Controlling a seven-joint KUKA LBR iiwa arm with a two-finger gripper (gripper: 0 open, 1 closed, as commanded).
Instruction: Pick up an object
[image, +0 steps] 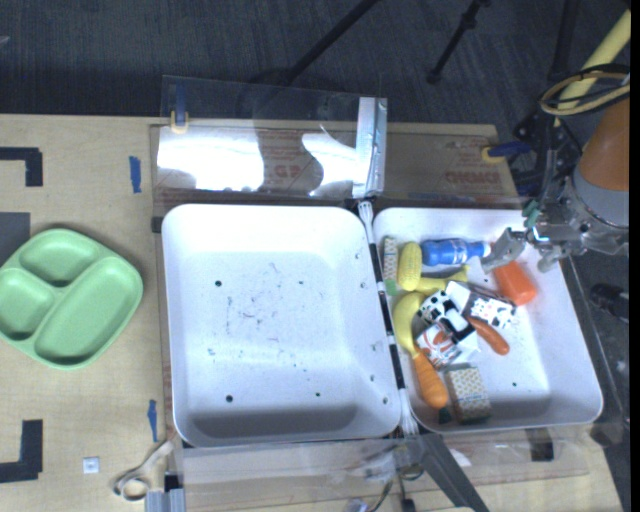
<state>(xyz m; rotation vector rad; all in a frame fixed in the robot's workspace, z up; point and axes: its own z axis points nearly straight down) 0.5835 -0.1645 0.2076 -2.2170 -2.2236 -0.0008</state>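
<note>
Claw (528, 243) sits at the right bin's (575, 395) 1 o'clock corner, above the pile; can't tell its opening, and nothing is visibly gripped. Nearest candidates: orange block (517, 284) just at its 6 o'clock, blue bottle (452, 251) at its 9. Further out: corn cob (409, 263), banana (404, 318), carrot (430, 381), all crowded against the divider wall, so access there looks tight. Left bin (270, 310) bare. Green divided plate (68, 297) on tabletop (80, 420), far 9 o'clock.
</note>
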